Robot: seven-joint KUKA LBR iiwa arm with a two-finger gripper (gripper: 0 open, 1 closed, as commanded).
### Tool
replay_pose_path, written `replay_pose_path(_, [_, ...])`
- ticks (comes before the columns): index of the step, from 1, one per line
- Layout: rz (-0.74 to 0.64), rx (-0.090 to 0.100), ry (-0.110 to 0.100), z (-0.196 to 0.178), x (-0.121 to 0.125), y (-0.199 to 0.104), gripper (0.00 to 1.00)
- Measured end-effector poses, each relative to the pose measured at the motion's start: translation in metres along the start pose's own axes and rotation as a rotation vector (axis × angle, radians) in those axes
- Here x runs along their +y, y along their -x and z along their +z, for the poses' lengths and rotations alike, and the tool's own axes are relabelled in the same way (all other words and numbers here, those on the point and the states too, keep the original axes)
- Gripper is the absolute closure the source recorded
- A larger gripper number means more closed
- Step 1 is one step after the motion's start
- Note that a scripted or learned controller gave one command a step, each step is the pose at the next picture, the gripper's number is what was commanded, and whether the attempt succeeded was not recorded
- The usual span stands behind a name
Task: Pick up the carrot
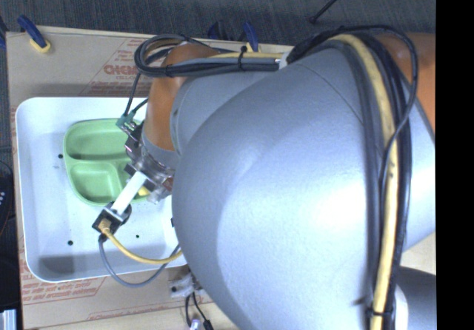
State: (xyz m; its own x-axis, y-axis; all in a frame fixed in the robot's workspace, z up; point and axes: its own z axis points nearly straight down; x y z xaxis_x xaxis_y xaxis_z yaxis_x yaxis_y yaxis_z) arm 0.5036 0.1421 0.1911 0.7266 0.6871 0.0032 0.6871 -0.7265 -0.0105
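Toward nine o'clock on the bench sits a shallow white plastic bin (29,173). In its twelve o'clock half rests a pale green two-compartment plastic tray (92,147). At the tray's three o'clock edge the gripper (148,173) hangs low over the bin; whether it is open or closed cannot be told from where I stand. From three o'clock the bulky grey arm with an orange band (296,195) covers the rest of the bench.

Where the carrot lies, and how it sits relative to the gripper, cannot be told; it is most likely hidden beneath the wrist or arm.

Assessment: a carrot should be light, stiff, smooth and tapered, and prone to roll. It is best taken across its thicker middle, square to its long axis.
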Motion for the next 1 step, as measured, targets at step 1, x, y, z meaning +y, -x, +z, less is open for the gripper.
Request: replay_pose_path(1, [-0.009,-0.004,-0.007,-0.0096,-0.0014,-0.0005,1.00])
